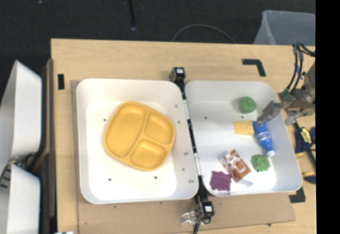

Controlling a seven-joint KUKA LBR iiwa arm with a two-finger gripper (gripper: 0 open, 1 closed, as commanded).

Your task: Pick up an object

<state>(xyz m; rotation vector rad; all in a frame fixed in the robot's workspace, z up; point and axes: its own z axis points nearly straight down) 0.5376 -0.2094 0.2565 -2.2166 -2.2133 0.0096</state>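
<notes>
Two shallow white plastic bins sit side by side, and my gripper (pixel 269 111) hangs at the right bin's three o'clock rim.

The left bin (pixel 93 185) holds a smooth yellow three-compartment plastic tray (pixel 139 135) at its centre. In the right bin (pixel 210 94): a round green ball (pixel 246 104) at one o'clock, a flat yellow sponge block (pixel 244 128), a blue tube with a white cap (pixel 264 139) just below my gripper, a bumpy green lump (pixel 260 163), a printed red-and-white packet (pixel 235 165) and a fuzzy purple piece (pixel 220 181) at six o'clock. Whether my fingers are parted, I cannot tell; nothing shows between them.
</notes>
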